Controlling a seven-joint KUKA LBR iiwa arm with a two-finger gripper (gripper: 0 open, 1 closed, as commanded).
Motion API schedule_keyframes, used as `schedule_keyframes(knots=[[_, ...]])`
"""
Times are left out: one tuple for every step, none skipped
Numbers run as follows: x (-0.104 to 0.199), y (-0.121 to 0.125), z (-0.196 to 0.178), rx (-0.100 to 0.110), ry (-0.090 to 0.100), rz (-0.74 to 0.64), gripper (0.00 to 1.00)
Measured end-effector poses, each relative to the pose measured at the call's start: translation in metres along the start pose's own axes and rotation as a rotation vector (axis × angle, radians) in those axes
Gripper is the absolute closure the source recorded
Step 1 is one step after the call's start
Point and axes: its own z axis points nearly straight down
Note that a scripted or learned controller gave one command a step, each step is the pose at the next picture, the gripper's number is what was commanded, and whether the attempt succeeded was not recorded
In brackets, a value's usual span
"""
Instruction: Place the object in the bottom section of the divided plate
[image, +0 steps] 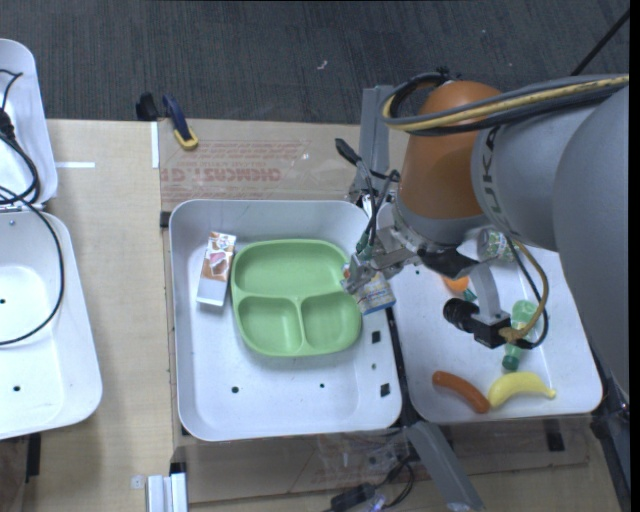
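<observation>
One grey two-finger hand (368, 270) hangs at the right rim of the green divided plastic plate (296, 296), pinching a small blue-and-white packet (373, 293) btwn its fingers. Packet sits just off the plate's right edge, over the seam btwn the left white bin (280, 410) & right white bin (560, 385). Flat snack box (215, 268) lies just left of the plate. In the right bin: yellow banana (521, 389) touching an orange sausage-shaped toy (461, 391), green bottle (517, 325) near them.
</observation>
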Motion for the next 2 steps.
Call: schedule_keyframes(knots=[[0.0002, 0.0001, -0.0001, 0.000, 0.000, -0.001, 0.00], [-0.0012, 0.0000, -0.0084, 0.001, -0.001, -0.001, 1.00]])
